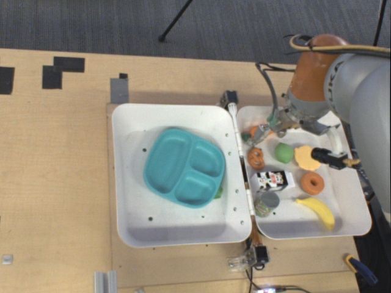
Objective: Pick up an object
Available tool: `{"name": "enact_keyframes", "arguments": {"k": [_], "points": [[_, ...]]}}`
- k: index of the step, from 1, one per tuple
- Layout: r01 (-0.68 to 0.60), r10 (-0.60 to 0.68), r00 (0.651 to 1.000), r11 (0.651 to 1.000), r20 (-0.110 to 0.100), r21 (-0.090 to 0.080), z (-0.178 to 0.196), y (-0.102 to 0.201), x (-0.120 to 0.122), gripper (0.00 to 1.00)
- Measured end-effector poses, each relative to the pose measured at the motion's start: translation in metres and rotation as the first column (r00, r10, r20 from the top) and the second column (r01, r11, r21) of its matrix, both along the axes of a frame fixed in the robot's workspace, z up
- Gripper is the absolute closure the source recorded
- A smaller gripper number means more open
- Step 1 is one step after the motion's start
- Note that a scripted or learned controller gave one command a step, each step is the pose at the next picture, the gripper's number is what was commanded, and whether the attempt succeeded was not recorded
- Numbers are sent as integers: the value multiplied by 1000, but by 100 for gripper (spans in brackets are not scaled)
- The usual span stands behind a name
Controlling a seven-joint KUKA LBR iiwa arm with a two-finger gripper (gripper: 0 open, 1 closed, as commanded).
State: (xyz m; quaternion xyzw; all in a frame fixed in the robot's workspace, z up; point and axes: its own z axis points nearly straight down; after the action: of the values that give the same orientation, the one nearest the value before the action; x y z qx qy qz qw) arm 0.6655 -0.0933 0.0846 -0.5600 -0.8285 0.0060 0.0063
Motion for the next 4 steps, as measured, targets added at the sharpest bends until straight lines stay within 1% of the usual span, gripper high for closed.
{"name": "enact_keyframes", "arguments": {"k": [4], "points": [[0, 0, 1000, 1000, 0, 0, 0, 0, 0, 0]]}}
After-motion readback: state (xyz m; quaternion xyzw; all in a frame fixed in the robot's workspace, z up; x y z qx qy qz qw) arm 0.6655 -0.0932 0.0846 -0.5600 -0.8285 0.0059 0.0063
